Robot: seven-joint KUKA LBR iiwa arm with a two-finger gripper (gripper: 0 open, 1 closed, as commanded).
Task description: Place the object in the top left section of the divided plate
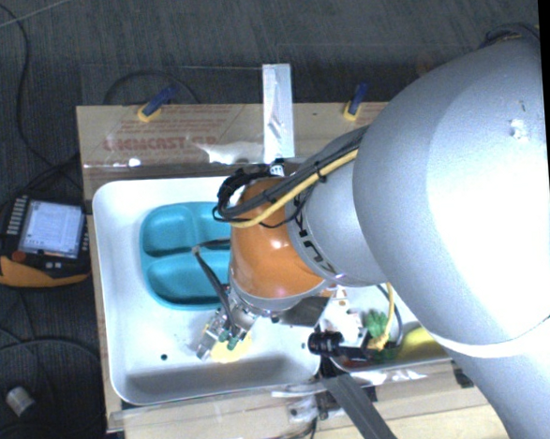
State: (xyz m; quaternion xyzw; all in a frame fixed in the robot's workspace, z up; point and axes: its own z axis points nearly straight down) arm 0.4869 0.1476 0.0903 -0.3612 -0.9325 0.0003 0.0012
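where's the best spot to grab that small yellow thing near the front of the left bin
Judging by its pose, take the small pale yellow object by its two long edges, coming straight down from above: it lies low and flat on the white bin's floor. The claw hangs just over it, hiding part of its shape.

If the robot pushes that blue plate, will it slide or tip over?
Probably slide. The divided plate lies flat and low in the white bin, so tipping seems unlikely. Both look like smooth, glossy plastic, so it may skid easily. It looks stiff and probably light, though the arm hides its right side.
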